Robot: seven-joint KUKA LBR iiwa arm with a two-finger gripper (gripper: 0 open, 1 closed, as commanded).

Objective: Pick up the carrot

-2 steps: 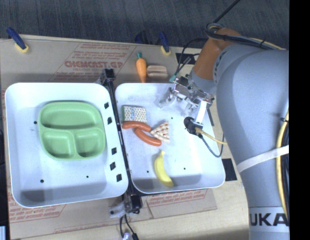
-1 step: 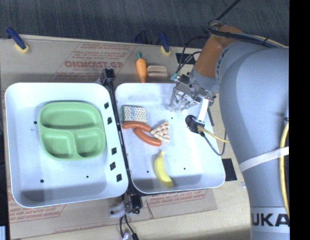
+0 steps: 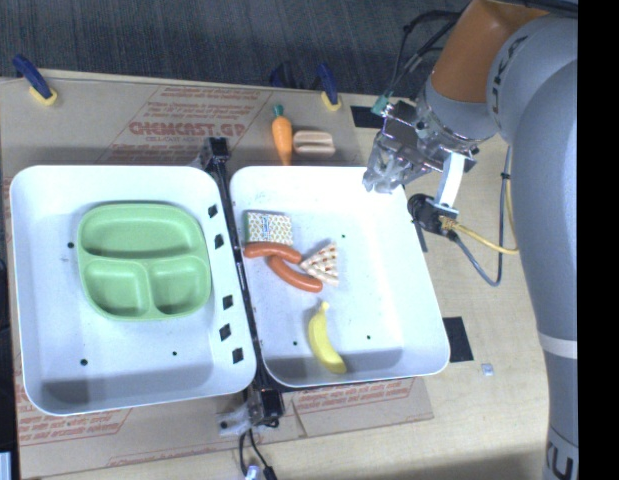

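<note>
The small orange carrot with a green top (image 3: 281,136) lies on the worktop (image 3: 169,118) well left of the jaws (image 3: 386,176) — beyond the right white bin's (image 3: 409,268) rim; the jaws' state is unclear.

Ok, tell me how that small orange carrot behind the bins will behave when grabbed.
The small orange carrot with a green top looks like a rigid, light toy. Its rounded, tapered body would probably roll or pivot if nudged on the flat cardboard sheet, and may slip from a pinch.

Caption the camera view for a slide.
Gripper hovers at the right bin's far rim; carrot lies outside on the bench.
</note>
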